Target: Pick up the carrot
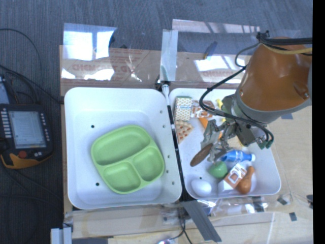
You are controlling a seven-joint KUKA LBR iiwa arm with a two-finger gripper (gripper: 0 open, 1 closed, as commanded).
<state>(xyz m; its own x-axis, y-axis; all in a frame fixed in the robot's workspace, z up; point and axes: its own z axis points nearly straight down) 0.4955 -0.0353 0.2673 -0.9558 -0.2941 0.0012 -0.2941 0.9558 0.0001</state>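
gripper [216, 139]: over right bin [274, 184] centre, grip state cannot be told | carrot [246, 180]: at 5 o'clock from gripper, apart, beside small carton [234, 176] | green plate [128, 158]: left bin [76, 136]

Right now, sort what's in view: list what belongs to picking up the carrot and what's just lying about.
For the job:
- carrot, near corner of right bin
- gripper, over that bin's middle

Lying about:
- green divided plate in left bin
- white egg
- blue-capped bottle
- green round item
- cracker packet
- brown utensil
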